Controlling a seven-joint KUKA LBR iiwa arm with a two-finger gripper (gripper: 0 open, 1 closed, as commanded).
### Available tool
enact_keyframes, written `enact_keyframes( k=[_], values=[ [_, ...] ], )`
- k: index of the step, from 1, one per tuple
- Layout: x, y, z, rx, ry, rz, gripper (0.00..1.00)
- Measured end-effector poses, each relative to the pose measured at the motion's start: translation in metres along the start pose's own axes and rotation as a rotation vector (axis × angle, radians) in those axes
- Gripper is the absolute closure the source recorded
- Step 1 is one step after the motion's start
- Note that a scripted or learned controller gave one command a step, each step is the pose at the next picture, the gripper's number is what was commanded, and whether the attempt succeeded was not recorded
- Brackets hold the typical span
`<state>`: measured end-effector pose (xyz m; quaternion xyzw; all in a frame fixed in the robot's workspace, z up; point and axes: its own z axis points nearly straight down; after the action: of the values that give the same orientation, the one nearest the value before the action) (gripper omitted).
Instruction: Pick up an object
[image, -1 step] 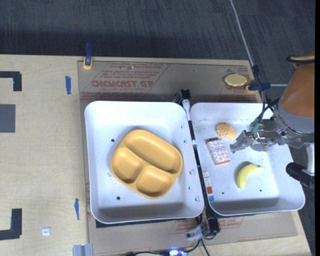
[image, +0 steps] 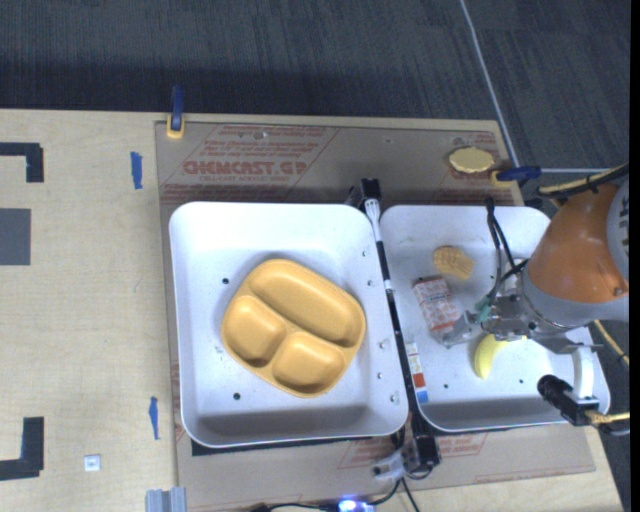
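Observation:
In the right bin (image: 520, 225) lie a small yellow banana-shaped piece (image: 484, 358), a red and white packet (image: 434, 303) and a round yellow waffle-like piece (image: 454, 262). My gripper (image: 497, 322) hangs low in this bin, right above the top end of the banana-shaped piece and just right of the packet. The orange band of the arm (image: 578, 255) rises behind it at the right. Nothing is visibly lifted off the bin floor.
A large yellow three-compartment tray (image: 292, 325) lies in the left bin (image: 195, 300). A black divider bar (image: 388, 300) runs between the bins. A yellow disc (image: 471, 159) rests on the brown board behind the right bin. Cables run along the arm.

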<state>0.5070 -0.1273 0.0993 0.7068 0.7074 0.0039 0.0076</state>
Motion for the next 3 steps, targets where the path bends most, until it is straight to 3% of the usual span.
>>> enact_keyframes(
  k=[1, 2, 3],
  values=[
    [0.031, -0.02, 0.006, -0.016, -0.009, 0.002, 0.0],
    [0.029, -0.015, -0.006, -0.03, -0.014, 0.004, 1.0],
    [0.03, -0.016, -0.005, -0.026, -0.013, 0.004, 0.0]
  ],
)
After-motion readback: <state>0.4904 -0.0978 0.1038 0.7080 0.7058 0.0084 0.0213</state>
